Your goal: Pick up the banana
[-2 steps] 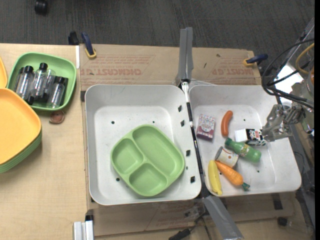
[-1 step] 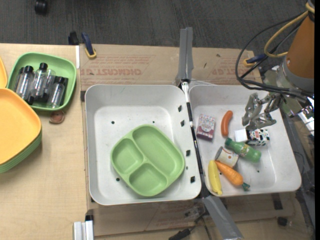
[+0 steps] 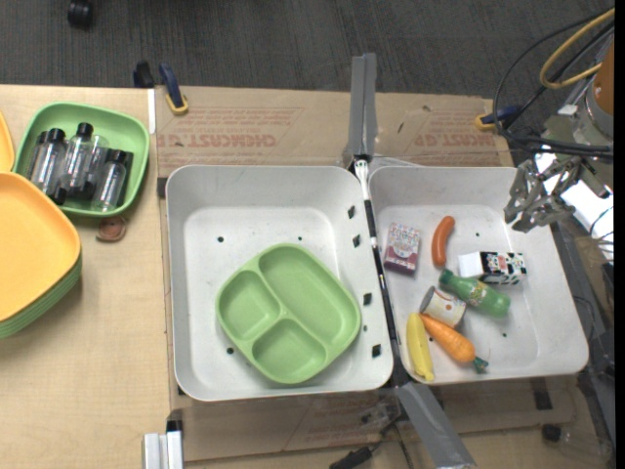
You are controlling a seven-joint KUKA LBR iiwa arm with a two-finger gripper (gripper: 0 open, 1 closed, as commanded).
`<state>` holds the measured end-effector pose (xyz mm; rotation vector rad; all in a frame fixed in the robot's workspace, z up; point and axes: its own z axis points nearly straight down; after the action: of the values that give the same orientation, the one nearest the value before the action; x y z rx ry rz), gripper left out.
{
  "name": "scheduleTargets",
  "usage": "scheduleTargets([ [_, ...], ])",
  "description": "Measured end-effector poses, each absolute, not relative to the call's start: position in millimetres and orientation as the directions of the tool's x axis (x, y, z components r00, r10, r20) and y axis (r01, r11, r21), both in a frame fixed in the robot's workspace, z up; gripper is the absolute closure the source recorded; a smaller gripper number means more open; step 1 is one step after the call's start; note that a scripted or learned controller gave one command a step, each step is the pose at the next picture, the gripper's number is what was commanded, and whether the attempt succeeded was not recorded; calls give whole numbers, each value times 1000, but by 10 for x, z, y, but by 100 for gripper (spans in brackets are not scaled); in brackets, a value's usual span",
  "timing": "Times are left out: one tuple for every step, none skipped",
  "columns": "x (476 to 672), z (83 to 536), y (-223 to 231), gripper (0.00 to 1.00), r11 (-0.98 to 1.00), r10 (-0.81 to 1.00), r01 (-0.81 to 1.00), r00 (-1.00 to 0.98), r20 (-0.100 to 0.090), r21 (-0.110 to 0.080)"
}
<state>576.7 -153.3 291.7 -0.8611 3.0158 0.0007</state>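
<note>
A small yellow banana (image 3: pixel 419 349) lies near the front left corner of the right bin (image 3: pixel 557 360), just left of a carrot (image 3: pixel 451 341). My gripper (image 3: pixel 528 203) hangs over the bin's upper right rim, far from the banana, with its metal fingers spread apart and nothing between them.
The right bin also holds a pink card box (image 3: pixel 402 247), a red sausage (image 3: pixel 442 239), a black-and-white carton (image 3: pixel 493 266), a green bottle (image 3: pixel 475 293) and a small can (image 3: pixel 442 307). A green divided plate (image 3: pixel 287 313) lies in the left bin (image 3: pixel 190 223). Orange plates (image 3: pixel 34 257) and a green tray of bottles (image 3: pixel 83 159) sit at the left.
</note>
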Motion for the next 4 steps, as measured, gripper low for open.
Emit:
scheduleTargets([
  [5988,2448,-1355,100,691,-723,-723,-691,-3,1],
  [6249,2510,-1193,100,353,-936,-936,-353,-5,-2],
  [6600,2885,-1622,100,139,-990,-990,-139,-5,-5],
  [6594,2073,-995,100,-102,-995,-995,102,-5,-1],
])
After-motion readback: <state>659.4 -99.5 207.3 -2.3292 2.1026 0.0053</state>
